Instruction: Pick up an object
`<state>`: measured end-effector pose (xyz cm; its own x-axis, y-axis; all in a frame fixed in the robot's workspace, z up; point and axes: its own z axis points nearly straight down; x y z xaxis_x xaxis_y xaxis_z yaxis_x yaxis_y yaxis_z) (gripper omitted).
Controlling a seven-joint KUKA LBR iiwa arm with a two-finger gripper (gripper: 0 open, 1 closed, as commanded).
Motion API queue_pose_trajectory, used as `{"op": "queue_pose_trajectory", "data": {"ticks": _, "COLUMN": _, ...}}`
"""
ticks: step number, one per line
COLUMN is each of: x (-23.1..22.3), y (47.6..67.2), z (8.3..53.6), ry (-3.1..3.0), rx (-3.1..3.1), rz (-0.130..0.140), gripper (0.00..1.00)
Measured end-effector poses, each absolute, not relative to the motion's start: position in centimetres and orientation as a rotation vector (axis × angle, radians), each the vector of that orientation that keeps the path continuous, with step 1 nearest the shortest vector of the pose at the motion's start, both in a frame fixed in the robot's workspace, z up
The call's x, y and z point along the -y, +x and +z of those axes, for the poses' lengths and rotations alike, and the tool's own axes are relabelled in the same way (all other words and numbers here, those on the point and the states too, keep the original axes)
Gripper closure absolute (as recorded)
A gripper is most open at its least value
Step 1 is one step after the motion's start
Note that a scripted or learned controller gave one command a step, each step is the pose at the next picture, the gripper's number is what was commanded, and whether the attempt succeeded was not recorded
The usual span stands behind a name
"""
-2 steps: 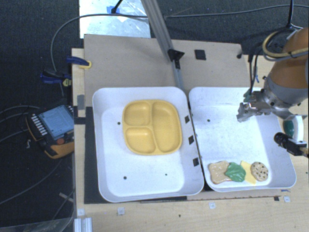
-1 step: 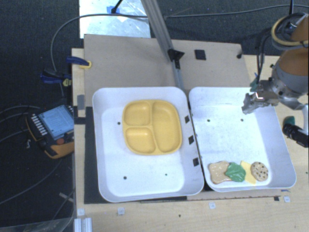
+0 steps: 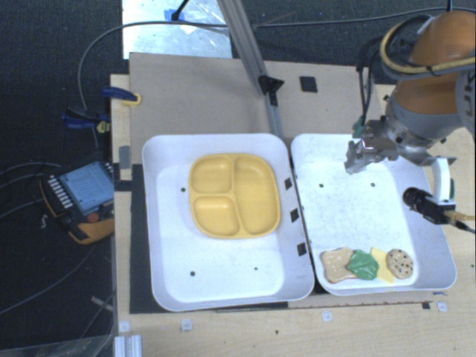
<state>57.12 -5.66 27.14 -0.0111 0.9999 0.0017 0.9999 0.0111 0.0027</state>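
Your gripper (image 3: 358, 156) hangs over the upper part of the right bin (image 3: 327, 199); you cannot tell how it is set. Below it, well apart, along that bin's near wall, lie a toast slice (image 3: 336, 265), a green leaf piece (image 3: 364, 265), a yellow piece (image 3: 383, 266) and a cookie (image 3: 400, 262), all in a touching row. To its left, the other bin (image 3: 167, 274) carries a yellow divided plate (image 3: 233, 195).

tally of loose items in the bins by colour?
Yellow: 2, divided plate in the left bin, a flat piece in the right bin
Tan: 2, toast, cookie
Green: 1, leaf
Total: 5
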Motion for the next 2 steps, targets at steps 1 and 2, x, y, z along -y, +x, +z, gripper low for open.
{"op": "queue_pose_trajectory", "data": {"ticks": 1, "x": 1.0, "y": 56.8, "z": 26.9, "ry": 2.211, "rx": -2.232, "rz": 0.003, "gripper": 1.0}}
{"op": "queue_pose_trajectory", "data": {"ticks": 2, "x": -4.0, "y": 56.7, "z": 24.5, "ry": 2.212, "rx": -2.233, "rz": 0.001, "gripper": 1.0}}
